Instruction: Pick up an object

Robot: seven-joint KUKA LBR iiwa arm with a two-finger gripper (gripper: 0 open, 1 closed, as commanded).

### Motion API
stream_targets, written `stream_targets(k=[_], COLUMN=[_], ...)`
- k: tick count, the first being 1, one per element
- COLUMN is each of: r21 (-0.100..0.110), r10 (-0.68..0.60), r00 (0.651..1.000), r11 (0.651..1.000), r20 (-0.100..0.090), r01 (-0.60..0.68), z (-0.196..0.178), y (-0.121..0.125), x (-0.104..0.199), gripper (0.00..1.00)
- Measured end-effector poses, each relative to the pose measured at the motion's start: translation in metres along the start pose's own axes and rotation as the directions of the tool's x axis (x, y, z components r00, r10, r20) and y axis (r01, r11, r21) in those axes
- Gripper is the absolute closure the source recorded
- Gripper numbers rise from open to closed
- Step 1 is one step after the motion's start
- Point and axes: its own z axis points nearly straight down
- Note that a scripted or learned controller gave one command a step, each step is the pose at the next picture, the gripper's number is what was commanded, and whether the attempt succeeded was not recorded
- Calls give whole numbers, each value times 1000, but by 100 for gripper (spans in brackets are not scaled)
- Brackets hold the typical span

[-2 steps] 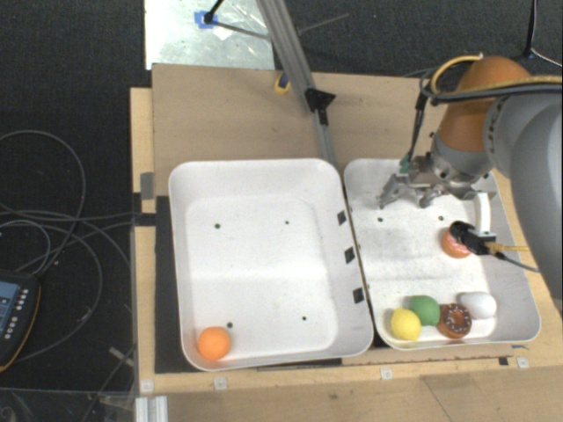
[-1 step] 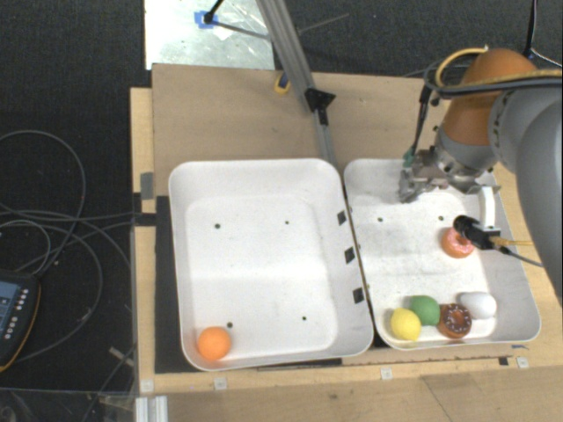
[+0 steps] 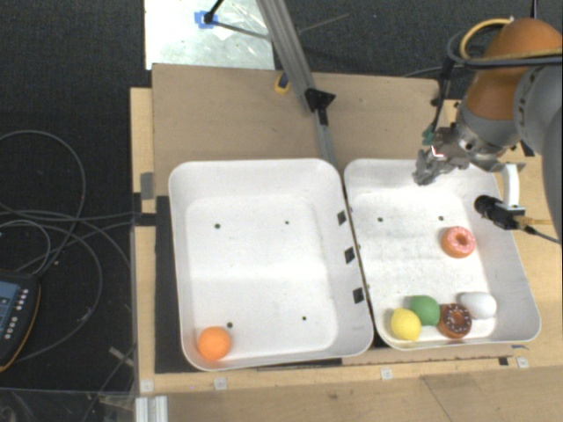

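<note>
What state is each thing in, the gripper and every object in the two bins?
Gripper: above the right bin's far edge, nothing seen in it.
Orange ball: resting in the left bin's near left corner.
Pink donut: lying flat, alone in the right bin.
Yellow ball: at the near edge, touching the green ball.
Chocolate donut: beside the white egg.

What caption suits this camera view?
Grey arm's gripper hovers over right white bin holding pink frosted doughnut; orange ball sits left.
</note>
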Motion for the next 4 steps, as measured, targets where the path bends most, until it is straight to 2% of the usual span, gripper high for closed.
stream_targets(k=[1,2,4], r21=[-1,0,9], r10=[1,-4,-6], r00=[1000,1000,1000], r11=[1000,1000,1000], r20=[1,0,-4], r01=[-1,4,6], z=[-58,-106,-94], y=[1,7,-55], x=[-10,-4,71], gripper=[100,100,100])
